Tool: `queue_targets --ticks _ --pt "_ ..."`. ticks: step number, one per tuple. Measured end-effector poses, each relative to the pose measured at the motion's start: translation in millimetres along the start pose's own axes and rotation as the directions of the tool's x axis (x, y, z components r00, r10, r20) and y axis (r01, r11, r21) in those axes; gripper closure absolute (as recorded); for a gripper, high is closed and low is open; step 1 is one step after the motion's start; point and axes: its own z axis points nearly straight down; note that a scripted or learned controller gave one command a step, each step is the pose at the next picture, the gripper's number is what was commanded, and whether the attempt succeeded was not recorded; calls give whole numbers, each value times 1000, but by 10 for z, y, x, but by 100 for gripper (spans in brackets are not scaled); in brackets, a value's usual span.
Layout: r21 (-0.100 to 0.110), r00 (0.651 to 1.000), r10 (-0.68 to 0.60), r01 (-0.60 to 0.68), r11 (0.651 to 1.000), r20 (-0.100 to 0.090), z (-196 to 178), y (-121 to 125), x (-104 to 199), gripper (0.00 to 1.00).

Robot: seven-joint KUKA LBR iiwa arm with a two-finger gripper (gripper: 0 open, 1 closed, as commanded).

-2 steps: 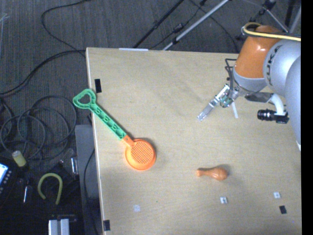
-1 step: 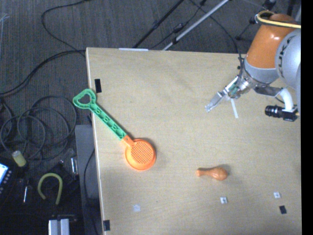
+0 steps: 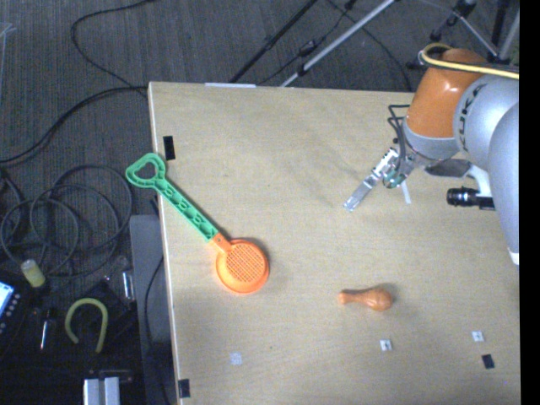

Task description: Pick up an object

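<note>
Strainer (image 3: 211, 236), green-handled with an orange mesh head, lies flat on the tan bench (image 3: 278, 133) at about eight o'clock, its handle loop reaching past the bench's left edge toward ten. An orange pear-shaped piece (image 3: 368, 298) rests on its side at about five o'clock, well apart from the strainer. Either would serve as the object to pick up; neither is touched.

The gripper (image 3: 377, 184) hangs at about two o'clock, tilted, with one pale finger (image 3: 359, 197) slanting down toward seven. Whether the fingers are spread or closed cannot be told from this angle, and nothing can be seen between them. The arm (image 3: 485, 125), grey with its orange band, reaches in from three o'clock, and the tool seems to sit above bare bench, probably on its way to a grasp, not in one. The pear-shaped piece is the nearer target, roughly toward six from the tool.

Dark lettering runs up the grey housing by the orange band; it looks like the maker's name but is too foreshortened to read. Small black and white markers dot the bench near five o'clock, with no legible text.
</note>
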Motion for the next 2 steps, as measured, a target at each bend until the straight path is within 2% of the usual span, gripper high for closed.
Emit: queue_targets --ticks 1,2 --pt "-3 1000 0 0 1000 2 -101 17 1 100" --pt "-3 999 -52 52 999 0 -957 344 672 100"
